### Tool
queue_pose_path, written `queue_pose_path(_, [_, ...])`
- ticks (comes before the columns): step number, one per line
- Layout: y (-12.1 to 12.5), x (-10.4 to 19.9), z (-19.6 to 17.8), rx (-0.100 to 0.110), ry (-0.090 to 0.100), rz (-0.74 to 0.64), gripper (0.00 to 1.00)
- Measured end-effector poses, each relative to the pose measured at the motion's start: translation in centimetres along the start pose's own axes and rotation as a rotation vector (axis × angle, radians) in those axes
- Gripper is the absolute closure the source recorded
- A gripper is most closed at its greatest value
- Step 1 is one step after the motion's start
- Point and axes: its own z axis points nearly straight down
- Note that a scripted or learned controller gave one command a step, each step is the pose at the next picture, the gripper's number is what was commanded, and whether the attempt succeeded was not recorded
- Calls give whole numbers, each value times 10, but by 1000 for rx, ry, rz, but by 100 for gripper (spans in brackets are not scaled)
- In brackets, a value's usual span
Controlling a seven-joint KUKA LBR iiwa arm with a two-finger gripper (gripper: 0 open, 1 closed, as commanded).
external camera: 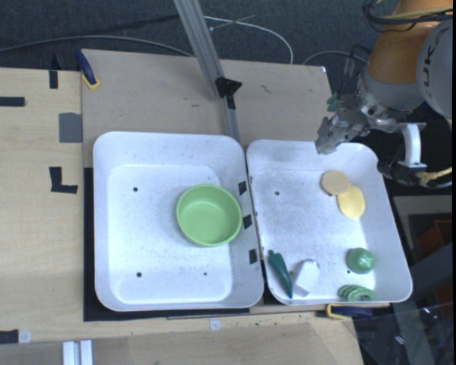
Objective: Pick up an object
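Note:
My gripper [328,141] hangs over the back edge of the right bin [289,204], above and a little left of a tan disc [335,182] and a yellow piece [352,202]. Nothing shows between its fingers. Near the bin's front right lie a green round piece [359,260], a green ridged piece [355,293], a white block [306,274] and a dark green wedge [280,272]. A light green bowl [208,215] sits in the left bin [129,226].
A grey pole [205,48] slants over the bench behind the bins. Black clips [245,220] sit on the seam between the two bins. The arm's orange band [410,36] is at the upper right.

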Motion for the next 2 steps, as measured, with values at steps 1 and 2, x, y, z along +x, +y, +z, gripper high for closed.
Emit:
queue_pose_path(1, [-1, 53, 14, 1, 1, -1, 100])
queue_pose_path(2, [-9, 101, 8, 0, 1, -1, 100])
